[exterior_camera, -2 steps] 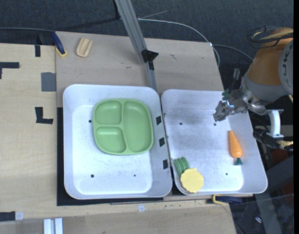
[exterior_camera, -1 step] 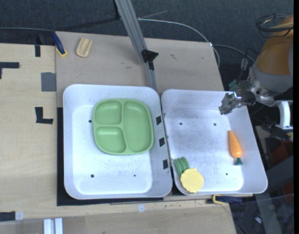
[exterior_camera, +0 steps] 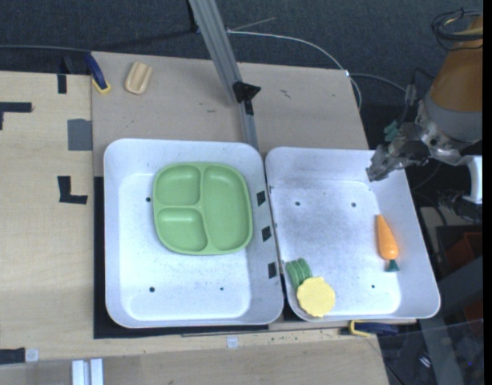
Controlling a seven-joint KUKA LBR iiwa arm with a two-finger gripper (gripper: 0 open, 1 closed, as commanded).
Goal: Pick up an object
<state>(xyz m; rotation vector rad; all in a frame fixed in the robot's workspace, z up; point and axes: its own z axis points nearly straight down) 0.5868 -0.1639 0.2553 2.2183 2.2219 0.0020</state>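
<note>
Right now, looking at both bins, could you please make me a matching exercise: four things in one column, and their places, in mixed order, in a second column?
Things:
1. green divided plate
2. orange carrot
3. yellow round piece
4. gripper

Places:
A. near corner of the right bin, at its left side
B. over the right bin's far right corner
C. left bin
D. right side of the right bin

Pairs: 1-C, 2-D, 3-A, 4-B

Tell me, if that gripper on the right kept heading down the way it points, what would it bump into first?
Most likely the right bin itself: the gripper hangs over its upper right corner, above bare floor near the rim. The toy carrot lies further along and looks off that line, though depth is hard to judge here.
</note>
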